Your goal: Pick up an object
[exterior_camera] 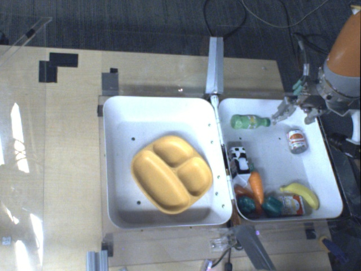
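Hovering at the right bin's (pixel 333 168) far rim with gripper (pixel 295 110) fingers spread apart and holding nothing — green bottle (pixel 250 121) lying just beside its nearer finger, small can (pixel 297 140) just below, probably lined up for a grasp.

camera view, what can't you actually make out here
- Gripper: too small and blurred to tell open from shut, or whether it touches the green bottle.
- Arm: cut off by the right edge.
- Items in the right bin's near corner, beside the banana and carrot: piled and overlapping, not identifiable.
- Can: label unreadable.
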{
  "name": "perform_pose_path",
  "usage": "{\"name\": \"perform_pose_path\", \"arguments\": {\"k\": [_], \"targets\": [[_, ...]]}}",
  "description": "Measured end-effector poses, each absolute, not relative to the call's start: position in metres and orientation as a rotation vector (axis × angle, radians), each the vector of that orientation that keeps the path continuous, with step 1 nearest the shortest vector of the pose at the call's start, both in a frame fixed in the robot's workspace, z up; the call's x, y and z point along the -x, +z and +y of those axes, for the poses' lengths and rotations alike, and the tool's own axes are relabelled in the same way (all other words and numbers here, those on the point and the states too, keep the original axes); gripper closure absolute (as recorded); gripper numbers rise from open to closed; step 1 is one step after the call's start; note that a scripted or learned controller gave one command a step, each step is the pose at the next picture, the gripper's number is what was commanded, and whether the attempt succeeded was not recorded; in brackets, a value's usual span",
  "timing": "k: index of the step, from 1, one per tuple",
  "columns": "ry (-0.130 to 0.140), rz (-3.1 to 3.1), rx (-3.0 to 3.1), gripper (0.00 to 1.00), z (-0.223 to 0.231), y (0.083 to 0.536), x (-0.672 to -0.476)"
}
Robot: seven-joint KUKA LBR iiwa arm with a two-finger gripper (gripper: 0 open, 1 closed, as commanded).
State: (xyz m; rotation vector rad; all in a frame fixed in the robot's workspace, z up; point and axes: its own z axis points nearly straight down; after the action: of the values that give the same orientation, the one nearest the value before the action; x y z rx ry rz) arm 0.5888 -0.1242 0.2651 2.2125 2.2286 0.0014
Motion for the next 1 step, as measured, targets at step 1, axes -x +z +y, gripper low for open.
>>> {"name": "perform_pose_path", "arguments": {"k": [1], "targets": [[0.001, 2.021, -2.405, 0.00, -0.1781, 0.1732, -0.5261]]}}
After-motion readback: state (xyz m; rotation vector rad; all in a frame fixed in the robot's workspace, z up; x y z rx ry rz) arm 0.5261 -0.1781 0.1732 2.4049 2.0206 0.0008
